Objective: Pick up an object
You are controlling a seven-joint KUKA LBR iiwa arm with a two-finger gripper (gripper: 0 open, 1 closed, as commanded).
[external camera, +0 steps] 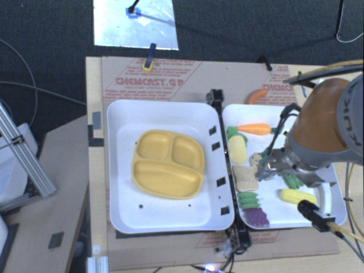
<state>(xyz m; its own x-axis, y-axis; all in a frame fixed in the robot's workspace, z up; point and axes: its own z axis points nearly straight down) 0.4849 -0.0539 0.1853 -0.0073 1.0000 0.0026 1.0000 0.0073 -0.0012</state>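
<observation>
My gripper (263,169) hangs low in the right bin (335,209), over its middle, with the arm's orange band above it. Just left of it lies a tan slice of bread (245,178). Around it are an orange carrot (255,129), a pale yellow corn cob (237,149), a green pea pod (247,199), purple grapes (256,215), a yellow corn piece (294,195) and a green item (292,181) partly under the wrist. I see nothing held between the fingers.
The left bin (122,152) holds a yellow divided plate (168,164). Another orange carrot (257,95) lies outside on the cardboard behind the right bin. A black divider (223,152) with clips separates the bins.
</observation>
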